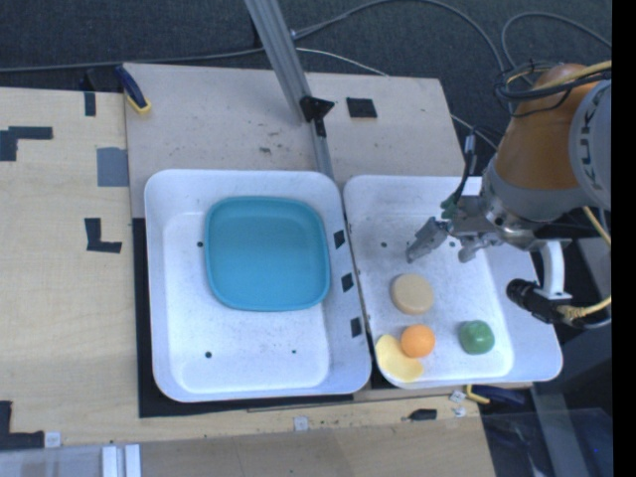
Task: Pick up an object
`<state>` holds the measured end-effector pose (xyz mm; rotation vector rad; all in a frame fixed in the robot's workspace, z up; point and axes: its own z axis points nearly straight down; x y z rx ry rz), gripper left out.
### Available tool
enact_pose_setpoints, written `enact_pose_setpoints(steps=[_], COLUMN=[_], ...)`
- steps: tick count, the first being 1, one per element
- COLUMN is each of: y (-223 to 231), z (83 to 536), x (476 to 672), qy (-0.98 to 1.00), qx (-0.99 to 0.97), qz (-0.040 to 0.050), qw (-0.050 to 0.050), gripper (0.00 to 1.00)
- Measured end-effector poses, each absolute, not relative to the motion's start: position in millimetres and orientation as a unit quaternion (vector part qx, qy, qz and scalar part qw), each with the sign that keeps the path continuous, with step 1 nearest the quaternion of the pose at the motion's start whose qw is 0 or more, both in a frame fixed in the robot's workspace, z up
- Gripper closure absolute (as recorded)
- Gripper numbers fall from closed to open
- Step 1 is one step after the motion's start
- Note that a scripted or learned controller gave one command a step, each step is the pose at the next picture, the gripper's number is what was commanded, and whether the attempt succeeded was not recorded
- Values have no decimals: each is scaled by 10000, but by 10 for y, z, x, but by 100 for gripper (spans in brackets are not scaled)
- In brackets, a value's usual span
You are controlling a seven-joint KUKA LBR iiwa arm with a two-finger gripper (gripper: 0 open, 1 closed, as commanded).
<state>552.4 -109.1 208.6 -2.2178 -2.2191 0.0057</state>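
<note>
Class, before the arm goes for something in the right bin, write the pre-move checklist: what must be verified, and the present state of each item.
1. Gripper carries nothing: ok, no object between its fingers.
2. Fingers spread enough to take an object: ok, they stand apart.
3. Targets in the right bin: ok, tan disc, orange ball, green object, yellow piece.
4. Tan disc stands apart from the others: ok.
5. Orange ball free of neighbours: not ok, it touches the yellow piece.
6. Gripper height above the bin floor: cannot tell.
</note>
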Motion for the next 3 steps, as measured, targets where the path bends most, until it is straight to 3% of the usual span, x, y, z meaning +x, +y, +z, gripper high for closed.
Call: enact_pose_setpoints(steps=[2, 3], y=[-1279, -1273], z=[1093, 1214], x=[5518, 5531], qy=[-7070, -7075], qx=[-7072, -7067], qz=[17, 2], qw=[20, 6], gripper=[0, 100])
